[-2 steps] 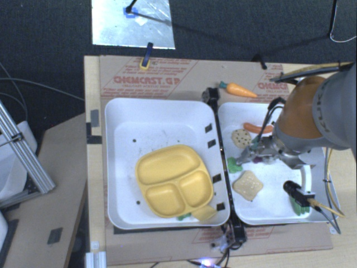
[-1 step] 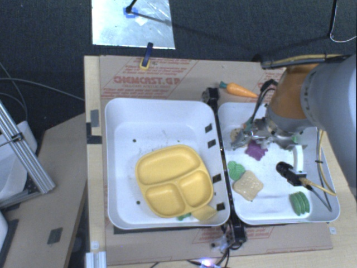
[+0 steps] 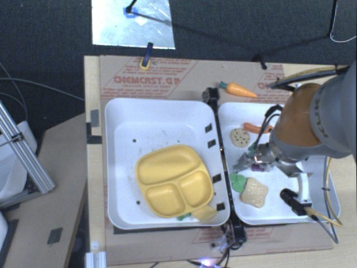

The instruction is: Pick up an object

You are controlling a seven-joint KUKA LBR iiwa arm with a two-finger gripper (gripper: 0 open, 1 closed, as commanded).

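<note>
The right bin holds a round tan cracker, an orange-red sausage-like piece, a green leafy piece and a beige slice of toast. My gripper hangs low in the middle of this bin, between the cracker above it and the green piece and toast below it. Nothing can be made out in its grasp. The grey and orange arm covers the bin's right part.
The left bin holds a yellow divided plate with a small green bit at its lower edge. A toy carrot lies on the bench beyond the bins. A black divider separates the two bins.
</note>
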